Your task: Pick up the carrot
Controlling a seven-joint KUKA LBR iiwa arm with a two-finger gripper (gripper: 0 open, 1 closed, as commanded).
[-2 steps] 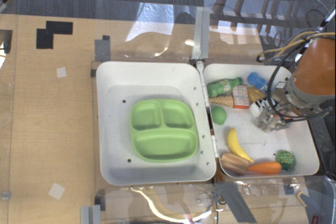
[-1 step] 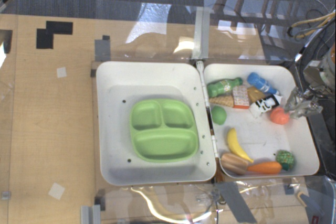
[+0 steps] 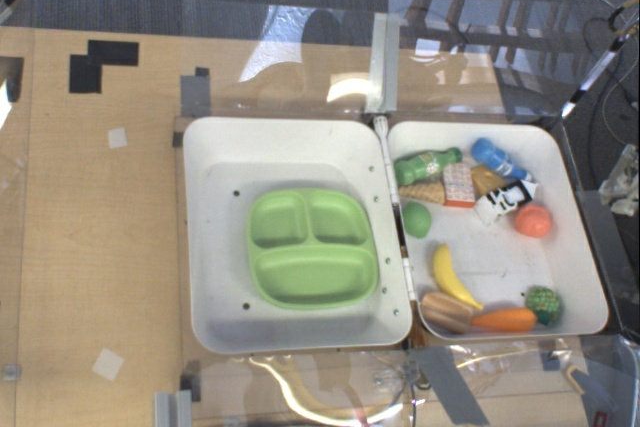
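Carrot [image 3: 505,320] lies at the right bin's [image 3: 578,245] near wall between hot dog [image 3: 447,310] and broccoli [image 3: 543,303] (tight quarters), so I'd descend crosswise; claw state I cannot tell.

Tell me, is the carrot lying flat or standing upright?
Lying flat. The carrot lies lengthwise along the right bin's near wall, between the hot dog and broccoli.

Carrot [image 3: 503,320] hemmed by hot dog [image 3: 447,311], broccoli [image 3: 543,304], and bin wall [image 3: 520,332].
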